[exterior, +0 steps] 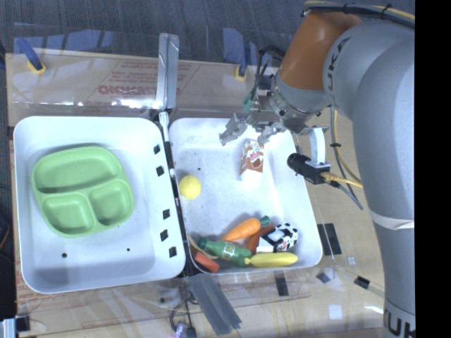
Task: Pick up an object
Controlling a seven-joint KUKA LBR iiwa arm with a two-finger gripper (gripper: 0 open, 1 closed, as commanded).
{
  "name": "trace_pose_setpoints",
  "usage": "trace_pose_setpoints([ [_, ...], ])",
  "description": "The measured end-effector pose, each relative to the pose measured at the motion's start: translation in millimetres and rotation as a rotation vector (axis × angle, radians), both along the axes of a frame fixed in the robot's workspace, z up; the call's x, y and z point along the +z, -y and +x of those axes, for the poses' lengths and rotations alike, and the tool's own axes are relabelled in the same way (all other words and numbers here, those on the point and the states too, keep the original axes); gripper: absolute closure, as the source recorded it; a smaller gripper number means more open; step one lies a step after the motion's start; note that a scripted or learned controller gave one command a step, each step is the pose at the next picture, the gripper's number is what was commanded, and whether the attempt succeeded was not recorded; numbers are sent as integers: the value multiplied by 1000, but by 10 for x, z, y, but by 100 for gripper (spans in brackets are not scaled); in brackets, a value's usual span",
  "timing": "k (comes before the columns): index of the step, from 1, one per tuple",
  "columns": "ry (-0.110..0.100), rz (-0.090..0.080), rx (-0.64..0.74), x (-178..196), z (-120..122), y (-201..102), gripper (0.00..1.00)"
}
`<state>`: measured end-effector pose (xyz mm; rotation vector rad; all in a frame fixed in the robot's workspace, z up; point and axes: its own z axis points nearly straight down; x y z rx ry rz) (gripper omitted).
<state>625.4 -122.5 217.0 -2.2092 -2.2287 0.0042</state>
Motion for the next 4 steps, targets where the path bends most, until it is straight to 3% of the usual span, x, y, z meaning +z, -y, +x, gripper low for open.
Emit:
trace_pose_setpoints([
  [1, 3, -1, -58, 884, -103, -18, 0],
  [2, -1, -1, -54, -332, 98, -100, 0],
  [3, 11, -3, -24, -929, -103, 345, 0],
  [4, 17, -3, -13, -937, -242, 660, 0],
])
